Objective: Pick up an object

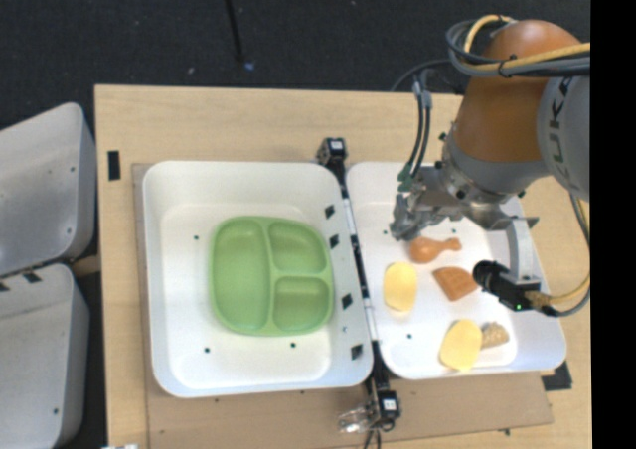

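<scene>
The arm [517,109] reached in from the right and hung over the upper part of the right bin [542,343]. Its gripper [409,222] pointed down near the bin's left side, just above and to the left of an orange drumstick-shaped piece [435,248]. Whether its grip was open or closed could not be told, and nothing could be seen held in it.

4 loose items lay in the right bin. The drumstick piece sat closest to the gripper. Below it and to the left lay a pale yellow oval piece [400,286]. To the right of that was an orange-brown wedge [455,283]. Near the bin's front edge lay a second yellow piece [461,345], touching a small tan lump [494,336] on its right.

The left bin [169,358] held a green divided plate [271,274] with 3 compartments, lying flat near its middle.
</scene>
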Action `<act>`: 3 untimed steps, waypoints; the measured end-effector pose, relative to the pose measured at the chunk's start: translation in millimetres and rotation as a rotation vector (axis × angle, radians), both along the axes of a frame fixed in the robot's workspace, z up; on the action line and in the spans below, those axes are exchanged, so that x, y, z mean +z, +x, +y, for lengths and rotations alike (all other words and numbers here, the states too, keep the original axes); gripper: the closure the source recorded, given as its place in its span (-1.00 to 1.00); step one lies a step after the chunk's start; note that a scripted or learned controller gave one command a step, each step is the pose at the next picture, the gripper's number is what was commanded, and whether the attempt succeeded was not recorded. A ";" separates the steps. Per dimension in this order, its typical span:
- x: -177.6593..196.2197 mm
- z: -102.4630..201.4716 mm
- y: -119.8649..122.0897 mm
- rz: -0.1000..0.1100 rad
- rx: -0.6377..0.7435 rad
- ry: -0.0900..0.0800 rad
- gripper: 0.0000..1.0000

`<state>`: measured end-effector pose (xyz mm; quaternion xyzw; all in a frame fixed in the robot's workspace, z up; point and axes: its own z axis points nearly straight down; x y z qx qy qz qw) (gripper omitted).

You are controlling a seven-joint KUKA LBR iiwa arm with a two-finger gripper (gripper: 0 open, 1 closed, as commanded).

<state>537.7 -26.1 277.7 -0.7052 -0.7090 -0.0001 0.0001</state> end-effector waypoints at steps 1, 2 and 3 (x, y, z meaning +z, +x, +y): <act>-6.8 54.2 5.9 0.001 0.000 0.000 1.00; -39.1 95.0 7.8 0.003 0.000 0.000 1.00; -30.4 113.1 -0.6 0.000 -0.001 0.001 1.00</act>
